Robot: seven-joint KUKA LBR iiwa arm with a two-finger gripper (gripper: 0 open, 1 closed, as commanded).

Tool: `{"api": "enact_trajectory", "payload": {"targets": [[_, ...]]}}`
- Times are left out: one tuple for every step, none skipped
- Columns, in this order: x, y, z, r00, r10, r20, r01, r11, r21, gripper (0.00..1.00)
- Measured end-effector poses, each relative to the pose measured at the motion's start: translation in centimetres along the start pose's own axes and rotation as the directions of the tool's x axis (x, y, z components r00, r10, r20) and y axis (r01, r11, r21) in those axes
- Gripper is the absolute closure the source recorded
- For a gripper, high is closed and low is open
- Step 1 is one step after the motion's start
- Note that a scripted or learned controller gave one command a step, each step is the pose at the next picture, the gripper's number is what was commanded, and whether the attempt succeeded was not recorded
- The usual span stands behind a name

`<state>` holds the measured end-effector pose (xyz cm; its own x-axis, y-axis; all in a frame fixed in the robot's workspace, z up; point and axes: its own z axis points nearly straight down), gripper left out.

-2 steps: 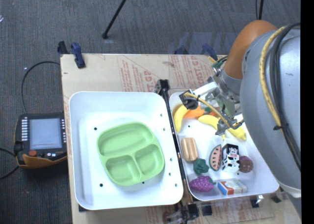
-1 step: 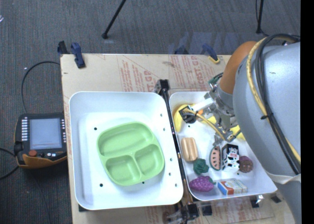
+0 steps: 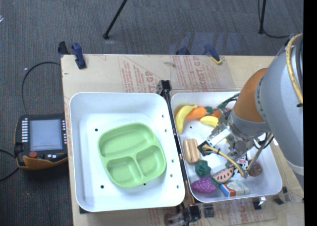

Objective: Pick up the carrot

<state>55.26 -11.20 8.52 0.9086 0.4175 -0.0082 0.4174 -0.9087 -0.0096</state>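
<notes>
A: Gripper [image 3: 233, 149] is hovering low in the right bin [image 3: 275, 180], on the arm side of the hot dog [image 3: 190, 150]. Fingers are hidden in cables and wrist hardware, so open or closed, can't tell. Nothing is visibly sitting between them.

B: Carrot?

A: Carrot [image 3: 196, 112] is lying up past the hot dog at the bin's far end, touching the banana [image 3: 181, 116] on its arm side, green top pointing at the arm. It's resting on the bin floor, not lifted.

B: So progress?

A: Looks like nothing done yet. Arm is working the wrong end, nearer the watermelon slice [image 3: 223, 174] and grapes [image 3: 203, 186] below the hot dog. Remaining, I'd judge: moving over the carrot, descending, closing, lifting. Left bin's green tray [image 3: 131, 154] isn't involved.
</notes>
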Motion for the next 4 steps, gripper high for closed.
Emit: {"api": "enact_trajectory", "payload": {"targets": [[10.6,-5.7,-10.6,0.992,0.123,-0.015,-0.123,0.992,-0.003,0.00],[3.3,-8.3,-10.0,0.998,0.066,-0.001,-0.066,0.998,-0.001,0.00],[0.2,-7.7,-10.0,0.981,0.195,-0.001,-0.195,0.981,0.000,0.00],[-2.4,-2.7,-3.4,0.973,0.230,0.005,-0.230,0.973,0.000,0.00]]}}
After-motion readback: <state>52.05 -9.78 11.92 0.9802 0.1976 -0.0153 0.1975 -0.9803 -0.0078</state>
